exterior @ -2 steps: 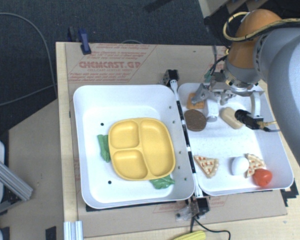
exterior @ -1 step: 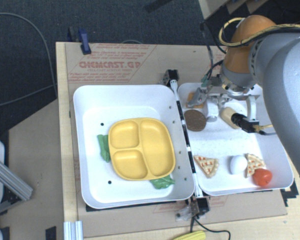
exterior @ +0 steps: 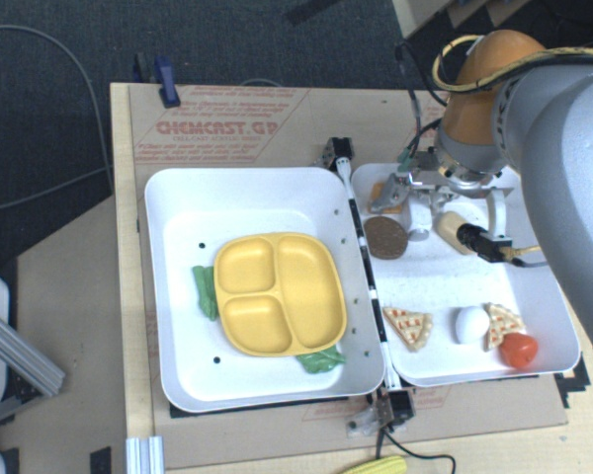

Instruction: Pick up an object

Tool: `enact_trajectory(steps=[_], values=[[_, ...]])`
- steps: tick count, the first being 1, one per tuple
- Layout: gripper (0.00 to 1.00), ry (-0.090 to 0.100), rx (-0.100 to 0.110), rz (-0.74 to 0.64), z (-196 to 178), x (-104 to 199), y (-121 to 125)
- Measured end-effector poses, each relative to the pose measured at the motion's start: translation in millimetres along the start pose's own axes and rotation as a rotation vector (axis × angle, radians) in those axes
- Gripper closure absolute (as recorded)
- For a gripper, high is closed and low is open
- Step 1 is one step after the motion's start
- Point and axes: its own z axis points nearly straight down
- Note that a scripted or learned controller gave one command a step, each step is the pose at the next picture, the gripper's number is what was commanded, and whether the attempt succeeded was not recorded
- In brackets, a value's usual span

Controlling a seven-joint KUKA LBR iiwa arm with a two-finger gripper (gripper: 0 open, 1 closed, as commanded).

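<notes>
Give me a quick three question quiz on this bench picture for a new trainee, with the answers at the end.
1. True or false: the yellow three-compartment plastic plate lies in the left white bin.
2. Which sits nearest the right white bin's front right corner: A the round brown disc, B the red tomato-like ball, C the white egg-shaped piece?
3. What colour are the leafy pieces poking out from under the plate?

Key: 1 true; 2 B; 3 green.

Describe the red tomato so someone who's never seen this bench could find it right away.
Look in the right bin, at its near right corner. The tomato sits there beside a waffle wedge and a white egg; it is the sole round red thing.
</notes>
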Motion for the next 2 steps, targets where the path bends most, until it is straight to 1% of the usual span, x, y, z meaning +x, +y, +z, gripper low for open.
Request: enact_trajectory(steps=[1,2], values=[[0.0,0.003,0.0,-0.001,0.4,-3.1,0.0],[0.0,0.001,0.0,0.0,0.4,-2.2,0.0]])
